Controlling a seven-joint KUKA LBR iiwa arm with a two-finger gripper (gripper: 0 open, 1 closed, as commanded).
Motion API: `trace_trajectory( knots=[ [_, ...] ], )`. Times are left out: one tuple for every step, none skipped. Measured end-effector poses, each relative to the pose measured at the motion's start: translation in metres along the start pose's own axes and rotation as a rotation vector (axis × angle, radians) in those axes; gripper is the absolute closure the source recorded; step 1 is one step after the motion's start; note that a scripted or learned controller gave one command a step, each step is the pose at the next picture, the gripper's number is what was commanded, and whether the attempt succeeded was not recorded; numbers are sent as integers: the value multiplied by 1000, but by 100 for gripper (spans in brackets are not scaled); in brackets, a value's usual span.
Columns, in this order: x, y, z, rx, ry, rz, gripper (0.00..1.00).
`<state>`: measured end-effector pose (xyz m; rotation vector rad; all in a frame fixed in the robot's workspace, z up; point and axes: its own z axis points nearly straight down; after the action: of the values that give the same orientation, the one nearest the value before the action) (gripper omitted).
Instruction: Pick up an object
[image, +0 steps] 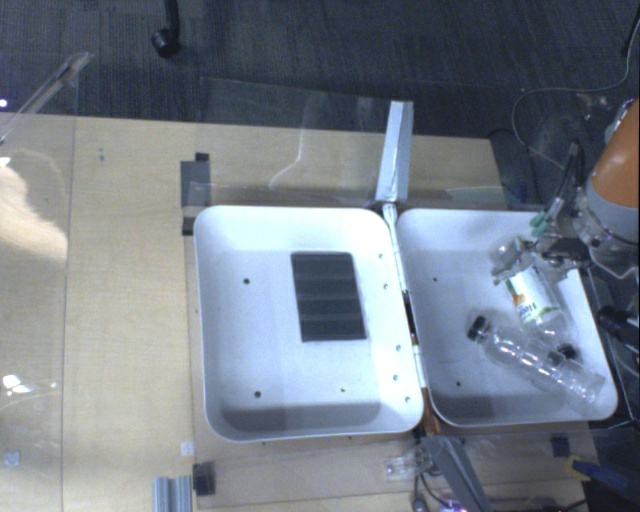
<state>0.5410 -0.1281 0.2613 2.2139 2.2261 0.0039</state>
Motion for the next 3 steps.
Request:
trace_trajectory(
  knots=[
    [-37,19,141,1,3,-123,0],
    [16,-10,172,-10,-2,-161,0],
    [16,-7,159,-19,-2,-163,100]
  ],
)
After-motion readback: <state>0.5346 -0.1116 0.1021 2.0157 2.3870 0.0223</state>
